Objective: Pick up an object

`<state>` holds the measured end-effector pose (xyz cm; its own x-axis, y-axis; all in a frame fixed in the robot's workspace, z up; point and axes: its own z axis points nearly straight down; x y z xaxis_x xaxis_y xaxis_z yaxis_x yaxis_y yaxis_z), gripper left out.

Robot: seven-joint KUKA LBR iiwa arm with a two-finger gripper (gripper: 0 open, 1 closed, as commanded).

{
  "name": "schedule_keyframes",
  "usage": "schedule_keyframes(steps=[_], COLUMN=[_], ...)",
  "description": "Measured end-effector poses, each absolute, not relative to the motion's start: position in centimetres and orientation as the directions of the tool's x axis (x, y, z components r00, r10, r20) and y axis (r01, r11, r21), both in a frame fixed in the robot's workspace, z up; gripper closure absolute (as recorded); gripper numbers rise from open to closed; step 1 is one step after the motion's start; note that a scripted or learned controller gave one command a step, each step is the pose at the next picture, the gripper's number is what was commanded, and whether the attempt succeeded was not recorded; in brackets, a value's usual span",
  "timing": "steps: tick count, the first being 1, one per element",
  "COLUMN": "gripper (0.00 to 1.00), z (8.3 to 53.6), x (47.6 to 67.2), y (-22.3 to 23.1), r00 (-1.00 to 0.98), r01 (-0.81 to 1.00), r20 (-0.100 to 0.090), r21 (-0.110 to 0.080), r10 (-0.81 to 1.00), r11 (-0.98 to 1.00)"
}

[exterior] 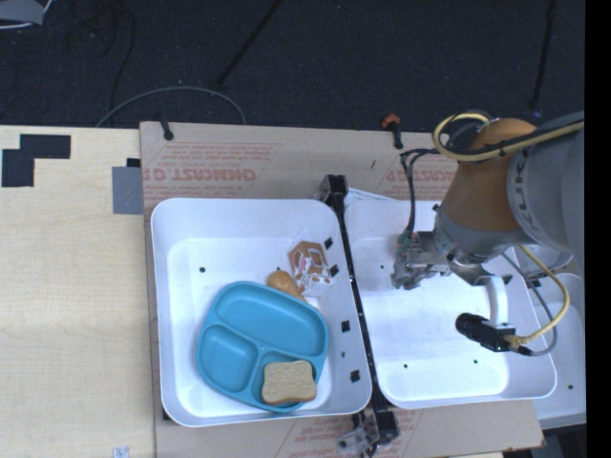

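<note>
My gripper (409,273) hangs low over the far part of the right bin (449,380), its dark fingers pointing down toward the bin floor. Nothing shows between them. In the left bin (181,256) lies a blue divided plate (256,337) with a tan slice of bread (288,382) in its near compartment. Beyond the plate, near the bin's right wall, sit a small orange-brown piece (284,281) and a clear wrapped snack with brown print (309,260).
A black divider rail (349,294) runs between the two bins. The grey arm with its orange band (487,189) reaches in from the right, trailing yellow and black cables (530,337) over the right bin. Cardboard (248,165) lies under the bins.
</note>
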<state>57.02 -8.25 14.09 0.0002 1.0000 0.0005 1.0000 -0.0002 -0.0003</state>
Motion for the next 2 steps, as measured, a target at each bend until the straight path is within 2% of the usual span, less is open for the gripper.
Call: schedule_keyframes(steps=[1,2], gripper=[1.00,1.00], z=[20.23,20.05], x=[56.66,56.65], y=[-8.75,-8.78], r00=[0.000,0.001], r01=[1.000,1.000], r20=[0.000,0.000], r21=[0.002,-0.002], r10=[1.000,1.000], r11=[0.000,-0.001])
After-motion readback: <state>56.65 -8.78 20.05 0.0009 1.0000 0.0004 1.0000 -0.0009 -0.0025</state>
